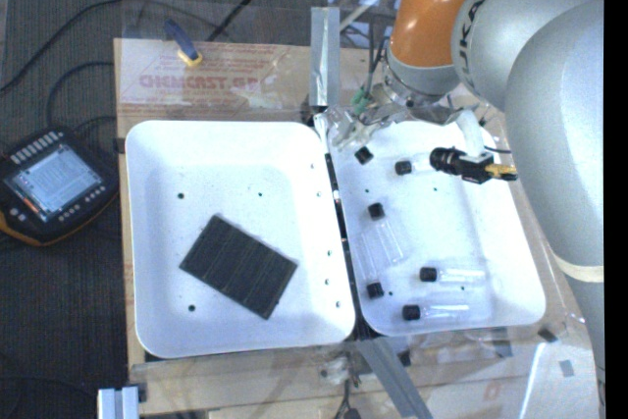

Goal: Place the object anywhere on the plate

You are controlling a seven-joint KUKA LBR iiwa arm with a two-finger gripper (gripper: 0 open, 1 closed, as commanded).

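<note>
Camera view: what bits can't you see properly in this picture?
- Gripper: tiny and jumbled under the wrist, so its fingers can't be made out.
- Right bin: its far right side is hidden behind the grey arm.
- Clear vials: see-through on white, so their outlines blur.
- Plate: fully visible.

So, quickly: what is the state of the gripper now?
Gripper: cannot be told; it is over the right bin's far-left corner.
</note>
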